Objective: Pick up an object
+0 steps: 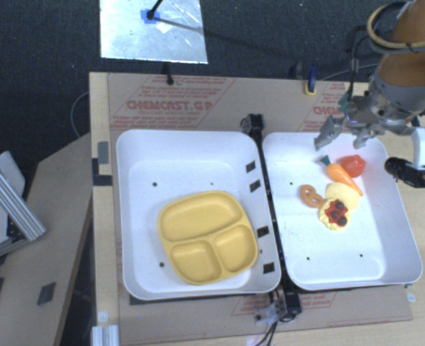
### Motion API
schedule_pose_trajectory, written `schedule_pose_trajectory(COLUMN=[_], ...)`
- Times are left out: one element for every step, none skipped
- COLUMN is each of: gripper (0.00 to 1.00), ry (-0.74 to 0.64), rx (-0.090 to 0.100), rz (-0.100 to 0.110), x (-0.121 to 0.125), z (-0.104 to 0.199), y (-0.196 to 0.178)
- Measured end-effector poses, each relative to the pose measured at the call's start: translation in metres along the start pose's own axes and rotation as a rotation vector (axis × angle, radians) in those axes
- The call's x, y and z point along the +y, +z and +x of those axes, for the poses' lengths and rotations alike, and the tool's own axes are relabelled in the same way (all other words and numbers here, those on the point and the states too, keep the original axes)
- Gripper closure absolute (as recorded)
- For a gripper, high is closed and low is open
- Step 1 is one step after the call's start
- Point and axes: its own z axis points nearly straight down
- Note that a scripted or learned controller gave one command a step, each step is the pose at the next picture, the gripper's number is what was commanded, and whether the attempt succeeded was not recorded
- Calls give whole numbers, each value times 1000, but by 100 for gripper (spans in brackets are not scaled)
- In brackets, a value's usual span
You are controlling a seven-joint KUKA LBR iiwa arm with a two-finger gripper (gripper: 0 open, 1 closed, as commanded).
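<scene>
The right bin (356,265) holds a cluster of toy foods: an orange carrot (341,176) with a green top, a red tomato-like piece (353,164), a small pretzel (311,195), and a yellow pastry with red berries (338,209). My gripper (340,134) hangs over the bin's far edge, just above and behind the carrot and the red piece. Its fingers (327,133) are spread apart and nothing sits between them.
The left bin (136,193) carries a yellow three-compartment tray (207,236). A black clip divider (259,171) runs between the bins. A shiny metal sheet (153,20) lies beyond the bench. A white bracket (419,150) sticks out at the right bin's far corner.
</scene>
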Motion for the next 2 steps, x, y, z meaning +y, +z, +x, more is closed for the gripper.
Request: schedule_pose_trajectory(gripper=[0,0], ry=[-2,-4], rx=[-1,-1], rz=[-12,-9], x=[2,6], z=[0,8], y=[-8,50])
